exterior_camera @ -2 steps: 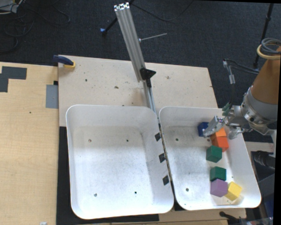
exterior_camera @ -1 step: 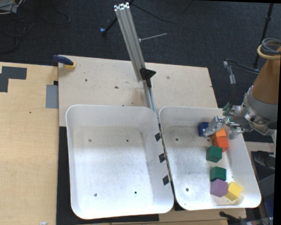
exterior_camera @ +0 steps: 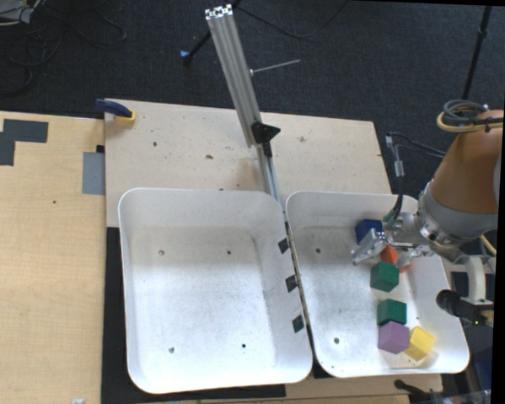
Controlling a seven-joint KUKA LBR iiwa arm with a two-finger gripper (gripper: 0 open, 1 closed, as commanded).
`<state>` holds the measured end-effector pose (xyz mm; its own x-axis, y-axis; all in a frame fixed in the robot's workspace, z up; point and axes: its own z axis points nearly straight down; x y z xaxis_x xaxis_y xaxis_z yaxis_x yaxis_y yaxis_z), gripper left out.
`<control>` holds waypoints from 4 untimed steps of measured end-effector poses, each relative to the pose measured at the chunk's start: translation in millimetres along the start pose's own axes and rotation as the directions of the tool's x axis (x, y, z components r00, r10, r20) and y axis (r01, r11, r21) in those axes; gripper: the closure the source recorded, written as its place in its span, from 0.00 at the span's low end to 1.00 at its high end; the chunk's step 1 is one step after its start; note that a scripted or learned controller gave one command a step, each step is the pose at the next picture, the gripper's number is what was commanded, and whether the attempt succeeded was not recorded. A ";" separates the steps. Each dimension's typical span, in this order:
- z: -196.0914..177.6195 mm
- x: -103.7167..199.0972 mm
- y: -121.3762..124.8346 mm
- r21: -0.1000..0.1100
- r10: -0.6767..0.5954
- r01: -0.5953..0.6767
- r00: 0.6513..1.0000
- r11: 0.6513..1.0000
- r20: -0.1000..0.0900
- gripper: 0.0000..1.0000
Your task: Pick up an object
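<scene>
Yellow block (exterior_camera: 422, 342) and purple block (exterior_camera: 392, 336) sit at the right bin's (exterior_camera: 328, 361) near edge as the gripper (exterior_camera: 375, 246) hovers low by blue block (exterior_camera: 368, 230) and green cube (exterior_camera: 384, 276), its grasp impossible to judge, nothing visibly lifted yet.

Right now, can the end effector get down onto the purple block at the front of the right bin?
Probably yes. The purple block lies open from above, but a green block and a yellow block crowd it, leaving little room at those sides. The end effector is farther back.

Left bin (exterior_camera: 149, 234) open; blocks (exterior_camera: 393, 312) crowd right bin (exterior_camera: 330, 328).
</scene>
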<state>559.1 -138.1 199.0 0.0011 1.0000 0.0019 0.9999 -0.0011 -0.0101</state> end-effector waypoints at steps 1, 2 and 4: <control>54.0 -9.7 -3.1 -0.001 0.000 0.000 1.000 1.000 0.000 0.00; 76.4 -12.5 4.2 -0.033 0.001 -0.001 1.000 0.999 0.010 0.00; 24.1 -21.4 7.1 -0.011 0.003 -0.003 1.000 1.000 0.002 1.00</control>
<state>565.9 -159.5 174.8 0.0046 1.0000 -0.0004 1.0000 -0.0046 0.0013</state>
